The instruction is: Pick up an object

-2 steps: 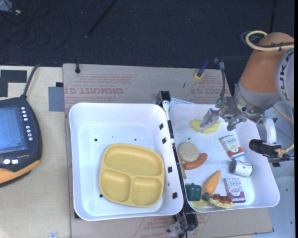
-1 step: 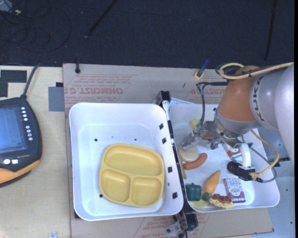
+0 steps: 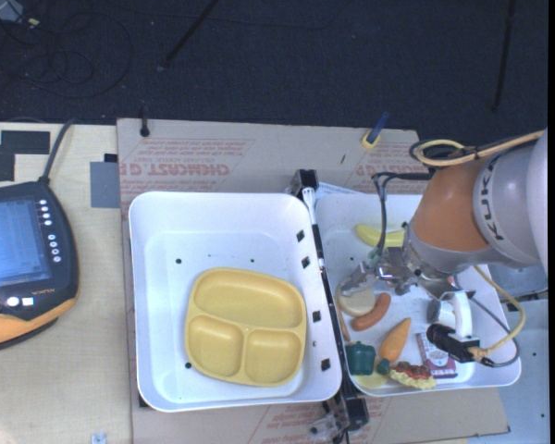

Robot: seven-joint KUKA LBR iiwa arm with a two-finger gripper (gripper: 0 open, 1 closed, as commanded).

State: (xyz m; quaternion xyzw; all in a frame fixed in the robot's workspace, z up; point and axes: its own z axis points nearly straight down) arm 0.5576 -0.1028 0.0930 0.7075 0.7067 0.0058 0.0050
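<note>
Gripper (image 3: 363, 280) hangs low in the right bin (image 3: 505, 370); I can't tell its finger state. Just below: a smooth curved sausage (image 3: 372, 312) and a tapered carrot (image 3: 394, 339).

sausage (image 3: 374, 311), carrot (image 3: 395, 339), right bin (image 3: 505, 374)

Right bin (image 3: 509, 370): gripper (image 3: 370, 280) low over the toy food, just above the sausage (image 3: 374, 311). Carrot (image 3: 395, 339) right of sausage, green pepper (image 3: 360, 356) below it, banana (image 3: 379, 237) above. Left bin (image 3: 157, 248) holds yellow divided plate (image 3: 245, 325).
</note>
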